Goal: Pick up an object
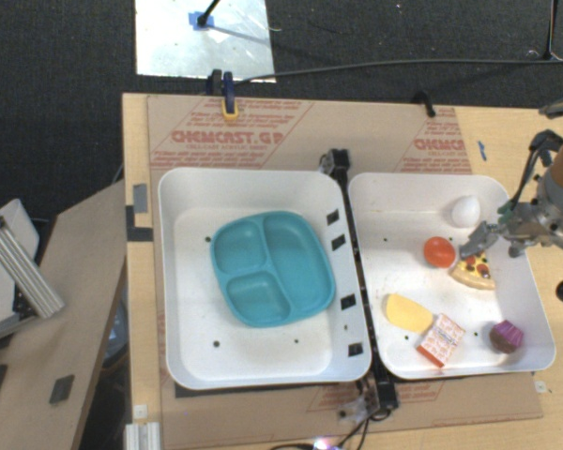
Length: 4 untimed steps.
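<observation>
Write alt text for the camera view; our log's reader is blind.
A robot hand reaches from the right over a pizza slice in the right bin, which also holds a white egg, orange ball, yellow piece, red packet and purple cupcake. The left bin holds a teal tray.

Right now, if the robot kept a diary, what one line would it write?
task: pick up an object | gripper: over right bin, beside pizza slice toy and orange ball | grasp: none seen | teal tray: left bin

tray [272, 268]: teal
ball [439, 251]: orange-red
egg [465, 211]: white
wedge [408, 312]: yellow
carton [441, 339]: red-and-white
bins [183, 251]: white
</observation>
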Available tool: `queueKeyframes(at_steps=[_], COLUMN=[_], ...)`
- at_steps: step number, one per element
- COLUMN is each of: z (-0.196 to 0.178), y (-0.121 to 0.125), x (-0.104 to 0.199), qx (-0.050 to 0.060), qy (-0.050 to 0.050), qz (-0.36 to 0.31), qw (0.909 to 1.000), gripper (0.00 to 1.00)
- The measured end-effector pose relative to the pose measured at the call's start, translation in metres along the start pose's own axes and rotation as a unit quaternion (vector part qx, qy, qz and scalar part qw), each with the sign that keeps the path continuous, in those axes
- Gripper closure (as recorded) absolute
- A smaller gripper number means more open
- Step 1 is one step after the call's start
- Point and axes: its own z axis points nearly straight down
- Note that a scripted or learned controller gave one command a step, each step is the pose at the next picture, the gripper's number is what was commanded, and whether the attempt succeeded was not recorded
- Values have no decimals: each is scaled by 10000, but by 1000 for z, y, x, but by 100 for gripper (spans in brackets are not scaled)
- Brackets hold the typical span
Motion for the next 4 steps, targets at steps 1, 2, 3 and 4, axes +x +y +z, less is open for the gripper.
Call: queueKeyframes(at_steps=[1,2,3,4], z=[-7,56,99,84], y=[3,2,5,8], x=[0,2,1,0], qx=[-60,-40,-89,-147], qy=[-14,-7,-36,-60], qz=[-17,-9,-7,-7], qw=[10000,10000,10000,9999], gripper=[0,0,0,100])
